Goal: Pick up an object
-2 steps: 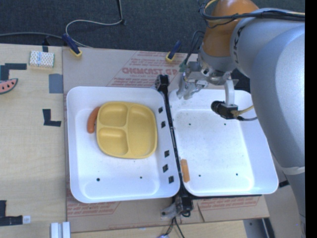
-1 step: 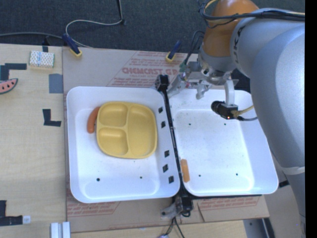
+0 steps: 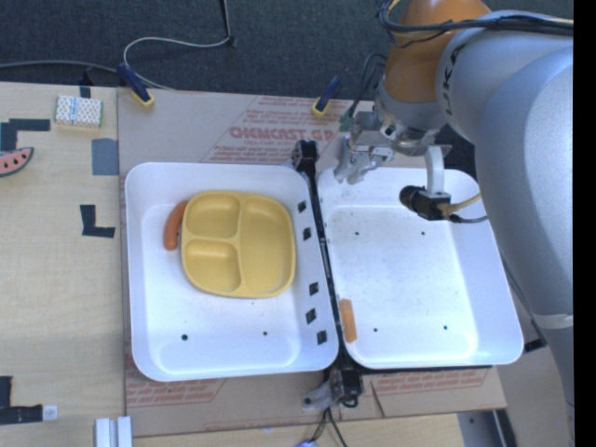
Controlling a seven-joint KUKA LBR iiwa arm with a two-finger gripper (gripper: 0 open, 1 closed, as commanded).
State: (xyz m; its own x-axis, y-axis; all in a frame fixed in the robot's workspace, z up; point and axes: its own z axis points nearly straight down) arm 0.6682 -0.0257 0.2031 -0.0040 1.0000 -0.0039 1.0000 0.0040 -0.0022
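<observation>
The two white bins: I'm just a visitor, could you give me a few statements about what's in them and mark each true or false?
1. The yellow divided plate lies in the left bin. True.
2. An orange sausage-shaped piece lies beside the plate's left edge. True.
3. The plate lies in the right bin. False: it is in the left bin.
4. A small orange piece lies in the right bin near the dividing edge. True.
5. The gripper hangs above the plate. False: it is over the right bin's far left corner.
6. The plate is round with one hollow. False: it is a rounded square with three compartments.
</observation>
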